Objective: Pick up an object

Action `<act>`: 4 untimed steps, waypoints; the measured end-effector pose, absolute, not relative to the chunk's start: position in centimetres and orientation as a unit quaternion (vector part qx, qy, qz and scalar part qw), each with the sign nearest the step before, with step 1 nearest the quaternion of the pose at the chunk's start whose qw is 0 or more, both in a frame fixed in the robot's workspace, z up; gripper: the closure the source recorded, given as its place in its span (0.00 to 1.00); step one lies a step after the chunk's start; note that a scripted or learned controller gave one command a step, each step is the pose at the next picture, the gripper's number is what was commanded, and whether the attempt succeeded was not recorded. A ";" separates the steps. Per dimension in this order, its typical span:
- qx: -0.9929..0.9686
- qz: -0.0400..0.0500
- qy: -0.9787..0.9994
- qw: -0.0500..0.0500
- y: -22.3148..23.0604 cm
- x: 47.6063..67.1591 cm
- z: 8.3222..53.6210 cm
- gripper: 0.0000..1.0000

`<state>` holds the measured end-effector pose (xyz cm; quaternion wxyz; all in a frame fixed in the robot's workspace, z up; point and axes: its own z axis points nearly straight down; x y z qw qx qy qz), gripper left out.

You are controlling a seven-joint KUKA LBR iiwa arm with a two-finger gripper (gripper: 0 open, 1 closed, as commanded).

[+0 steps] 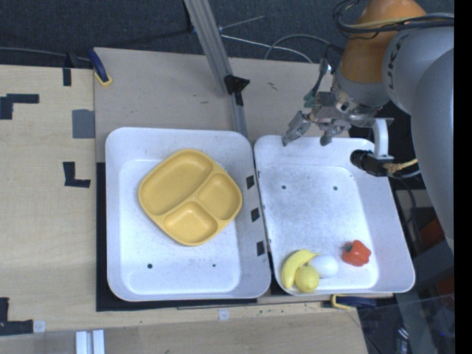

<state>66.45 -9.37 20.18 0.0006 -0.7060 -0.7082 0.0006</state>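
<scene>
yellow divided plate (190, 196) lies in the left bin (118, 198). the right bin (383, 220) holds, along its near edge, a yellow banana (293, 265) touching a yellow lemon (307, 279), a white egg (324, 265) and a red pepper (356, 253). gripper (308, 131) hangs over the right bin's far edge, fingers spread, nothing between them.

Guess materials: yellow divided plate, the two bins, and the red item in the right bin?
Yellow divided plate: likely moulded plastic, matte; uniform colour, soft rounded compartment ridges. White bins: probably plastic or coated sheet, smooth, with dark speckled scuffs on the floors. Red item: looks like a toy pepper, probably plastic with slight sheen, but too small to be sure.
</scene>
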 end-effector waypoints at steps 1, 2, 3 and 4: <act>-0.706 0.001 -0.708 0.001 -9.4 66.4 20.2 0.00; -0.706 0.003 -0.708 0.003 -9.7 66.1 13.7 0.00; -0.706 0.002 -0.708 0.000 -9.6 66.0 8.6 0.00; -0.706 0.001 -0.709 0.000 -9.5 66.1 9.8 1.00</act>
